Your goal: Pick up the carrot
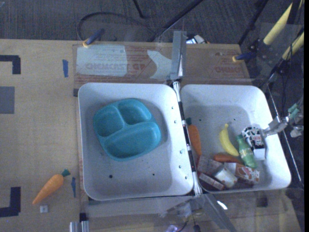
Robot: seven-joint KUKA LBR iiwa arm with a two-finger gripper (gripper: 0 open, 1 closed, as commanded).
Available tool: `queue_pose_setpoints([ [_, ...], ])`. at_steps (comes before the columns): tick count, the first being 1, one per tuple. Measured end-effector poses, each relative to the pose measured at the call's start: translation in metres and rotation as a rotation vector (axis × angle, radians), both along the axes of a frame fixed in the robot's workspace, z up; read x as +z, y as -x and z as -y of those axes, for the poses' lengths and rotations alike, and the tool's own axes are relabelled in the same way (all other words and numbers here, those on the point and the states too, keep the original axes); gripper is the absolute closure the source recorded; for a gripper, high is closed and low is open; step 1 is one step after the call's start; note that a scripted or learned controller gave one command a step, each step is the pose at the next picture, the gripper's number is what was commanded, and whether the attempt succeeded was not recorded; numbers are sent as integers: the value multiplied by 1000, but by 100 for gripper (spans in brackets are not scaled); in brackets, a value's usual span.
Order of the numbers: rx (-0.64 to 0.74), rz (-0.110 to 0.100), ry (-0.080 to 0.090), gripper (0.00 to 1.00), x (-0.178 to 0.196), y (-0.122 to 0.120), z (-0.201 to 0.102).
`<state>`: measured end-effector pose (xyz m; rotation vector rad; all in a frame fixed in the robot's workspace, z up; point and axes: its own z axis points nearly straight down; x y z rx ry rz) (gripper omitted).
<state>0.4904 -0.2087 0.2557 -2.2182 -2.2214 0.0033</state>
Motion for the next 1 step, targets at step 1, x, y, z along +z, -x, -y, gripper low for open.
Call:
queue_pose_setpoints([
  [1,132,2,1,0,2,-78,-91],
])
